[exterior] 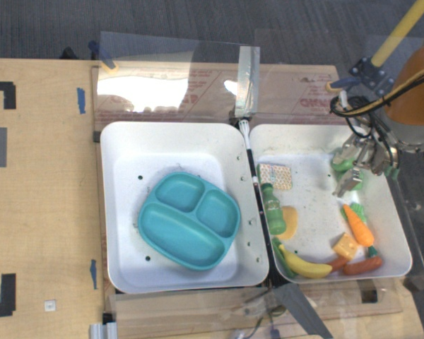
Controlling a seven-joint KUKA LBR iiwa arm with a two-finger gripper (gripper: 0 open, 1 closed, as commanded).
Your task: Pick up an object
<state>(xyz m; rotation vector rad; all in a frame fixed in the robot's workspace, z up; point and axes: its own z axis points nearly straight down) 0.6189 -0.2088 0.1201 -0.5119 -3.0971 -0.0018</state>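
Green shows between the fingers of your gripper (358, 162), clenched on a small green object (342, 164) over the right bin (311, 154). Below it lie a toy carrot (358, 224) and banana (302, 264); a teal divided plate (189, 219) sits in the left bin (120, 189).

No legible text or labels.

We see two white bins (120, 147), a teal divided plate (189, 219), a green bottle (272, 207), a yellow banana (302, 265), an orange carrot (358, 226), a red sausage (357, 265), a speckled cracker (276, 176).
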